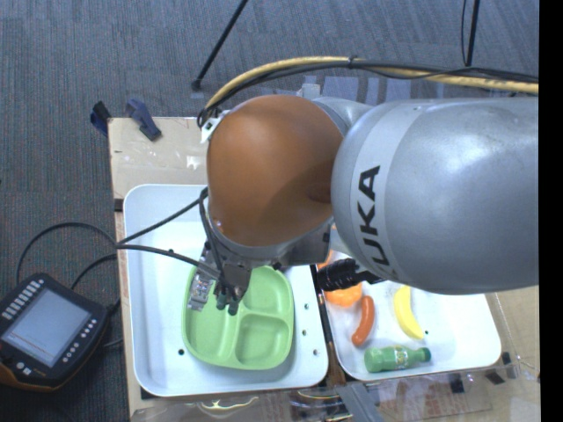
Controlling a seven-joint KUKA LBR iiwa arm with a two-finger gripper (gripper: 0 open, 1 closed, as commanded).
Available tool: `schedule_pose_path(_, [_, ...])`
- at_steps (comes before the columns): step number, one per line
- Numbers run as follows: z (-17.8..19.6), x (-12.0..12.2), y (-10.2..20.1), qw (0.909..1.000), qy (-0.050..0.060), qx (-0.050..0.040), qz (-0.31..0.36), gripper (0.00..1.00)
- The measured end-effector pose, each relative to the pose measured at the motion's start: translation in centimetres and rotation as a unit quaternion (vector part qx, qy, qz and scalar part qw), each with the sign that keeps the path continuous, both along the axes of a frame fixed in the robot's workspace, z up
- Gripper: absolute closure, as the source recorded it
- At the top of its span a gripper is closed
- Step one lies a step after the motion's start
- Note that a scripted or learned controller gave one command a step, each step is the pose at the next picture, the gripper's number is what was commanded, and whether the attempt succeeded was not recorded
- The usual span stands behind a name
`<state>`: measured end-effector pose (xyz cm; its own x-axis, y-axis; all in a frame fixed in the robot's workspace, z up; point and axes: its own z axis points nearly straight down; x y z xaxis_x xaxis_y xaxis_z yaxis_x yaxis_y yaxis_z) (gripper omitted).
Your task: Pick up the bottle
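A small green bottle lies on its side near the front edge of the right bin. My gripper hangs over the left bin, above the left part of a green divided plate, far to the left of the bottle. Its dark fingers point down close together, and I see nothing between them. The arm's big orange and grey body covers the back half of both bins.
In the right bin lie a yellow banana, a red sausage-like piece and an orange thing partly under the arm. A teach pendant rests on the floor at left. Cables run across the back.
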<state>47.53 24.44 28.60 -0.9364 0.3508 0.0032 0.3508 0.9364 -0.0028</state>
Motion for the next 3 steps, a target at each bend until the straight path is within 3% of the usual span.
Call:
schedule_pose_path(2, [1.4,0.0,0.1,0.9939,-0.001,0.0010,0.111,1.00])
schedule_pose_path(3, [2.2,0.1,0.0,0.9941,0.000,0.0010,0.108,1.00])
